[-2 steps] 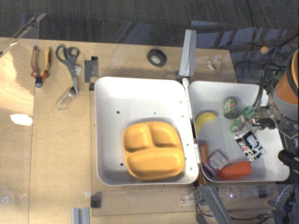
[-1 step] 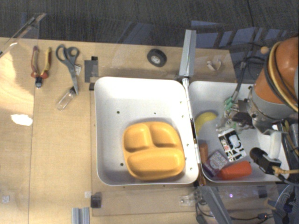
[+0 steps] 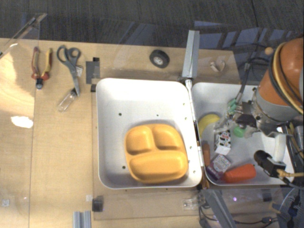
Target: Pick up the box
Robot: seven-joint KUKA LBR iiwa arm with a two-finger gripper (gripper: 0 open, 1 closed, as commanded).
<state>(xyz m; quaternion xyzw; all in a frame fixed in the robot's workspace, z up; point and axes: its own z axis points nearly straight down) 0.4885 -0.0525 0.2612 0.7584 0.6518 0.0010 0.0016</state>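
Over the right bin (image 3: 209,91), the grey arm w/ its orange band (image 3: 287,75) comes in from the right edge, wrist hardware sitting above the bin's middle. Gripper (image 3: 236,120) is somewhere in the dark clutter of cables and metal below the wrist; can't tell how it is set or whether it has hold of anything.

Box (image 3: 223,142) is small, white w/ dark and red print, lying tilted on the right bin floor, just left-below the gripper area and close to the bin's left wall. Touching or nearly touching its lower end is a clear packet w/ purple edge (image 3: 218,166). Yellow ball (image 3: 209,123) sits just up-left of the box. Orange-red item (image 3: 240,173) lies along the bin's near edge, beside the packet. Small green thing (image 3: 238,131) is just right of the box.

Left bin (image 3: 109,127) holds a yellow divided tray (image 3: 155,152), upside down or not can't be told, near the front-right part.

On the bench (image 3: 47,151), well apart to the left: pliers w/ red handles (image 3: 40,66), scissors (image 3: 71,65), and a roll of black tape (image 3: 159,58) behind the bins.
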